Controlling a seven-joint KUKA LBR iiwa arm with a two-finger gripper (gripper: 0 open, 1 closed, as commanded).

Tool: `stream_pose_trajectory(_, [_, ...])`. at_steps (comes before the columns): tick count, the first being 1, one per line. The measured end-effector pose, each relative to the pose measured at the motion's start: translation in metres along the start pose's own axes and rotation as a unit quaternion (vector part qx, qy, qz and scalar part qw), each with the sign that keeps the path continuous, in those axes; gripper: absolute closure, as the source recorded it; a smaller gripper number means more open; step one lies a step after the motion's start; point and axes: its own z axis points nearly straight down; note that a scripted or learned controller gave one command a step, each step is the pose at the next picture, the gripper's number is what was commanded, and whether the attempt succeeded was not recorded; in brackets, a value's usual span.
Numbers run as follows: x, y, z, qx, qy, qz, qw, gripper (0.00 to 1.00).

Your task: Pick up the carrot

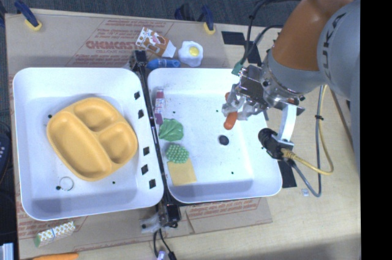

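Camera view: gripper [233, 113] clamps the carrot [229, 122] above the right bin [205, 188] on a cardboard-covered bench [92, 32].

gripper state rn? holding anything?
Gripper: shut on the carrot, whose orange end sticks out below the fingers, lifted over the right bin.

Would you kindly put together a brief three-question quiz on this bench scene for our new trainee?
1. True or false: the carrot sits at the tips of the gripper, above the right bin.
2. Which bin holds the yellow divided tray? A) left B) right
3. Fill in: the green leafy piece lies near the right bin's ____ wall.

Key: 1 true; 2 A; 3 left.
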Motion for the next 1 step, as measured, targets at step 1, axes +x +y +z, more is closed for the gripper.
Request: stream_pose_trajectory(1, [-0.0071,-0.0239,0.1104,0.003,0.0,0.044,0.999,1.0])
